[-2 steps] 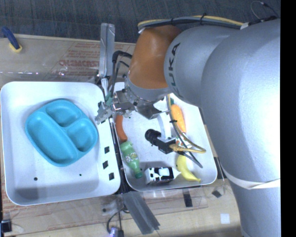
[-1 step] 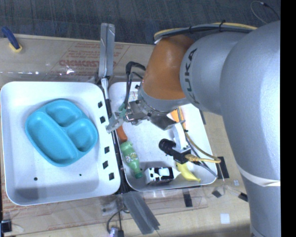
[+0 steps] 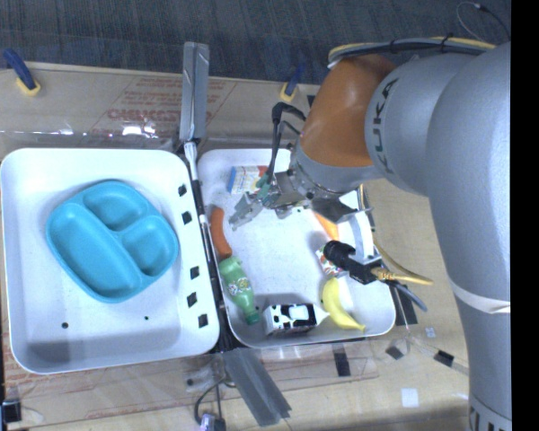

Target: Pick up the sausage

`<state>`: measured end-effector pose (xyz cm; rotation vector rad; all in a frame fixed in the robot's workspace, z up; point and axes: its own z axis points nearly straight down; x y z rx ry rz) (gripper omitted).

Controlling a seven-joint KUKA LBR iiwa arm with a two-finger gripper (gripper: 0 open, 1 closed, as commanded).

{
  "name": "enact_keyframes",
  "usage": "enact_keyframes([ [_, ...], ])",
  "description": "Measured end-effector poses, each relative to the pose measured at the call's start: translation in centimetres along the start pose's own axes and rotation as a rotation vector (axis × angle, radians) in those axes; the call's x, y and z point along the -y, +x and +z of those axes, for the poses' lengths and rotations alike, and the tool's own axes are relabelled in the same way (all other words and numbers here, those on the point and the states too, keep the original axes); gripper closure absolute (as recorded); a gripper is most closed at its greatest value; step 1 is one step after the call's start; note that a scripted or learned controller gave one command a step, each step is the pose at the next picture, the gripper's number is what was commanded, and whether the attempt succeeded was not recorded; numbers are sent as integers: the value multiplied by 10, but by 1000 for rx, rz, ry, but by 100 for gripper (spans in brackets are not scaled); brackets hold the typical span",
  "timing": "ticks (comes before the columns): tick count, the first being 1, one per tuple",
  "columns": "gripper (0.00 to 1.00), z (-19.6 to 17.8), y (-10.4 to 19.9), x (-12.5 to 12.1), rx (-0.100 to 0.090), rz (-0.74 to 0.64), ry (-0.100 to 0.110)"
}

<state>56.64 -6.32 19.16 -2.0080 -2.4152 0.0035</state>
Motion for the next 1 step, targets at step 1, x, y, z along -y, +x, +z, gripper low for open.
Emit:
enact_keyframes([
  [1, 100, -10, 1, -1, 0, -5, 0],
])
